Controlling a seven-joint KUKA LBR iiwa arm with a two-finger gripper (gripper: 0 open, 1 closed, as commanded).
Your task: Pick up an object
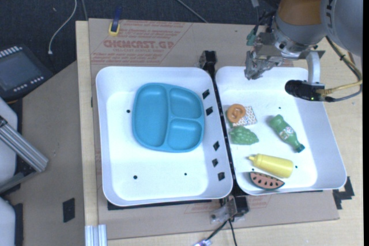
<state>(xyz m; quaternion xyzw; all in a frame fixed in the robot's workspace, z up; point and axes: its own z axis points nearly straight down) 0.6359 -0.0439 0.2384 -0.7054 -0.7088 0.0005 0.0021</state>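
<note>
Arm's claw poised above the far rim of the right shallow white bin; whether its jaws are parted cannot be told.
Right bin holds a brown ring doughnut, leafy green toy, green plastic bottle, yellow squeeze bottle and watermelon slice; left white bin holds a blue compartment plate.

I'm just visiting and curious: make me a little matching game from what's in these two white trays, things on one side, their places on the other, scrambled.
Things:
1. blue divided plate
2. green bottle
3. watermelon slice
4. donut

Places:
A. right tray, by its near edge
B. left tray, middle
C. right tray, close to the divider between trays
D. right tray, out toward its right side

Pairs: 1-B, 2-D, 3-A, 4-C
</note>
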